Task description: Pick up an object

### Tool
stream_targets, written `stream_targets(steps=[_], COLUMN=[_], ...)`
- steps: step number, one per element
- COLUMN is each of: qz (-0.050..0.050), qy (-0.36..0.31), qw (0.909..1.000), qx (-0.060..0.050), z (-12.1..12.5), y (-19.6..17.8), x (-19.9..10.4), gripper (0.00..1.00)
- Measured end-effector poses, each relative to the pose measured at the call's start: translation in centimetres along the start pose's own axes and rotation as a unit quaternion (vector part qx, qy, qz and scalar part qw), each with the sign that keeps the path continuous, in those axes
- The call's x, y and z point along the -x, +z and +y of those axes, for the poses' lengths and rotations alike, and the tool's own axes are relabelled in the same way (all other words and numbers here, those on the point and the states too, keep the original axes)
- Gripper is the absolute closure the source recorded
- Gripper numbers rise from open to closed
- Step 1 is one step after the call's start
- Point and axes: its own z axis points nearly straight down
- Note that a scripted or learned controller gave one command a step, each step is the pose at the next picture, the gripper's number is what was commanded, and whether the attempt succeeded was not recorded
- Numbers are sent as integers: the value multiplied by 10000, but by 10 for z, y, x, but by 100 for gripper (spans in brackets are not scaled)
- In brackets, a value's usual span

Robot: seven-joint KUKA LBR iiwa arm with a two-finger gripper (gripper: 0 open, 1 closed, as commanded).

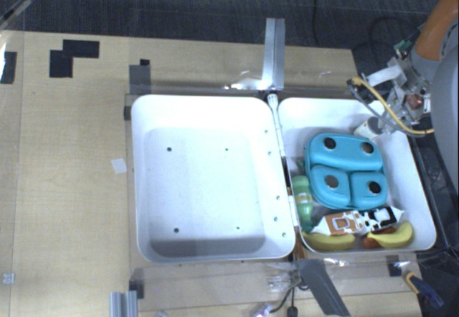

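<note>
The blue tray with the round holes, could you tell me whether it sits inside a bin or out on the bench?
Inside. The blue tray lies within the right bin's walls.

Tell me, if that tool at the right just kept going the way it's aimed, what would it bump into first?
The tool points down and to the left over the right bin. Going straight on, it would probably meet the blue plastic piece with dark holes first, near its top edge, though depth is hard to judge from here.
</note>
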Motion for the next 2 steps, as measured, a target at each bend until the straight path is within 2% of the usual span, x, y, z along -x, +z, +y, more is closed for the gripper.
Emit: stream_targets(steps=[1,2], qz=[5,7], qy=[-8,-138], qw=[10000,9999], qx=[4,1], z=[19,19], y=[-3,5], x=[-6,-7], gripper=[100,100])
